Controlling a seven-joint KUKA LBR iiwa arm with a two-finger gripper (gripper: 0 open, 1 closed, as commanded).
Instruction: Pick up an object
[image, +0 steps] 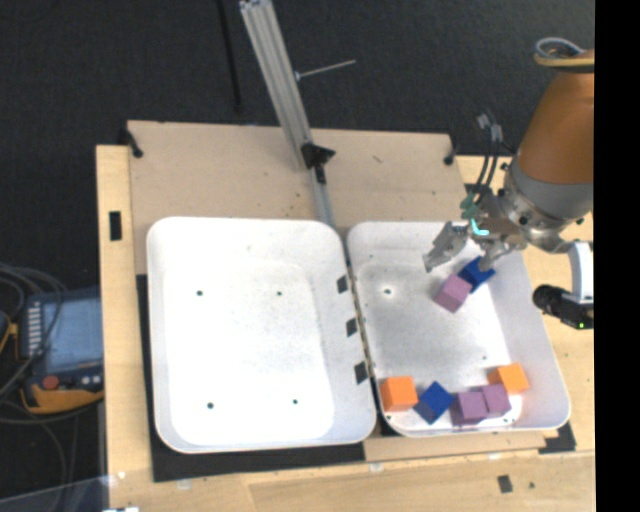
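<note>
Progress: the pick is not made yet, as far as this view shows; nothing sits between the fingers and every block lies on a bin floor.
Arm: the KUKA arm (560, 130) leans in from the right, orange band above the wrist, reaching over the far part of the right bin (425, 330).
Gripper: the gripper (447, 252) hangs over the far middle of that bin, just beside the two nearest blocks; its grey fingers look spread apart, clamped on nothing.
Likely target: a purple block (453, 293) lies tilted on the bin floor, just under and to the near side of the fingertips, touching a blue block (476, 273) that is partly hidden beneath the wrist.
Look of it: small, cube-like, matte, plain faces, corners turned askew to the bin walls; I judge it an easy shape for two fingers if they straddle it squarely.
Other blocks: along the near wall sit an orange block (399, 392), a second blue cube (434, 401), a purple pair (482, 404) and another orange cube (513, 378).
Left bin: the left bin (250, 330) lies alongside.
Still to do: descend, close on one block, lift it off the floor.
</note>
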